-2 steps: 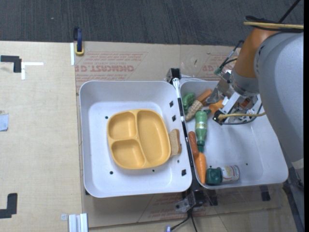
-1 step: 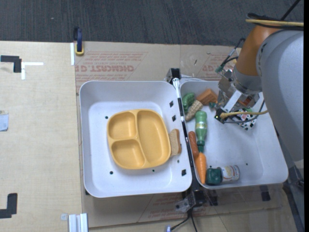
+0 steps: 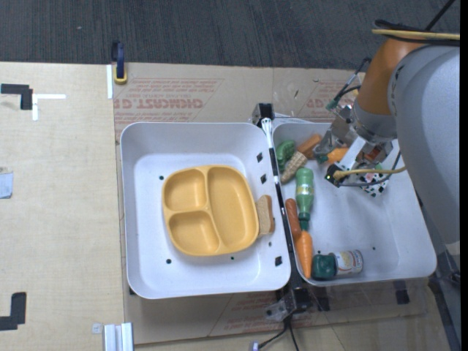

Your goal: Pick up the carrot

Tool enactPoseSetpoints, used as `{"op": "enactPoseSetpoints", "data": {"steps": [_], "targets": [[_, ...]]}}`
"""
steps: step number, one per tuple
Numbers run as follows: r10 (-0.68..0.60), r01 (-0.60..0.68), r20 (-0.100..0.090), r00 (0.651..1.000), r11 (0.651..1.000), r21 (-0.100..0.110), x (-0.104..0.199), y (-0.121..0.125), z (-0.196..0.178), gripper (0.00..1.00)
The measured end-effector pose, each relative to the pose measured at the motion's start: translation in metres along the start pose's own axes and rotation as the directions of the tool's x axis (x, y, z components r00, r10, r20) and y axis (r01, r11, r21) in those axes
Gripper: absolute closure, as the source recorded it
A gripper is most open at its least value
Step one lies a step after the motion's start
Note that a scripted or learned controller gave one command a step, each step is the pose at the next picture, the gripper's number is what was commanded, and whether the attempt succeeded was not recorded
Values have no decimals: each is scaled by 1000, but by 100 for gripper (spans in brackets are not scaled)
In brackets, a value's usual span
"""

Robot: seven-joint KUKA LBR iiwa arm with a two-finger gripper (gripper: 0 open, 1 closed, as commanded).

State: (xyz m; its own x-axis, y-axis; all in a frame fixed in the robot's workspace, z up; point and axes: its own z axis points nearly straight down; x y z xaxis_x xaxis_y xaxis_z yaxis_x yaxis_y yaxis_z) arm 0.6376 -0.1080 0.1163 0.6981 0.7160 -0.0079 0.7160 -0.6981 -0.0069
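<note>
Bright, even overhead light; soft shadows beneath the white bins (image 3: 139, 269); the arm (image 3: 431, 123) at right looks slightly blurred.

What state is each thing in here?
Carrot: lying in the right bin, ungrasped.
Green bottle: lying on its side.
Jar: on its side, green lid on.
Corn: lying beside the bin's left wall.
Yellow plate: flat in the left bin.
Bread: leaning on the plate's right rim.
Hand: low over the right bin's far end.
</note>
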Motion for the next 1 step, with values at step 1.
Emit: {"op": "enactPoseSetpoints", "data": {"steps": [1], "targets": [[-5,5,3,1000,1000,1,0,0,-9,100]]}}
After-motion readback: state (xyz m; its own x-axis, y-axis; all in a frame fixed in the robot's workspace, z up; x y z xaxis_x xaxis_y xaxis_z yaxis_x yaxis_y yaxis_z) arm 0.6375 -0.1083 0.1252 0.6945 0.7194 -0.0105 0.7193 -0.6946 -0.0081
